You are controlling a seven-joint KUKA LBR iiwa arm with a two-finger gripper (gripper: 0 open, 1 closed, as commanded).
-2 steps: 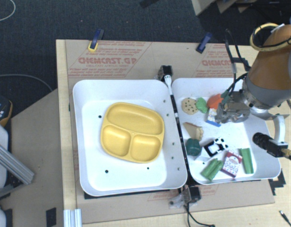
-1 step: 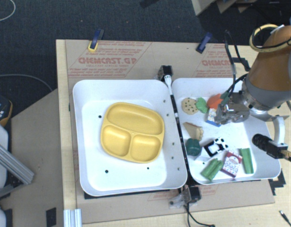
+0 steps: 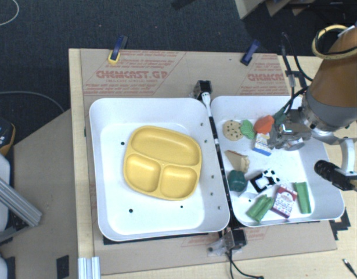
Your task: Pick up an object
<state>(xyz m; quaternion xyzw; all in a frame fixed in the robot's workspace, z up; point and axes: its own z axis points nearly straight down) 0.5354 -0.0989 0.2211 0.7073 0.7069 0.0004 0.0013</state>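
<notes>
- The likeliest target is a small blue-and-white packet [image 3: 262,146] lying in the right bin [image 3: 332,205], toward its far edge and just under the claw [image 3: 282,137].
- An orange toy [image 3: 263,124] touches the packet's far side, with a green piece [image 3: 247,129] and a round cookie [image 3: 231,130] in a row beside it toward the bin's inner wall.
- The claw hangs low over this cluster, just to the packet's right; whether it is open or closed I cannot tell, and nothing can be seen gripped.
- My reading: this is the reach-and-descend step, with the grasp itself not yet made.
- The next move calls for centring on one item and closing cleanly, since the packet and orange toy crowd each other and could be nudged aside.
- Nearer the bin's front edge lie a dark green ball [image 3: 237,182], a black-and-white block [image 3: 263,182], a green bar [image 3: 258,208], a red packet [image 3: 283,201] and another green bar [image 3: 303,197].
- The left bin [image 3: 108,214] carries a yellow divided plate [image 3: 162,162] in its middle.
</notes>
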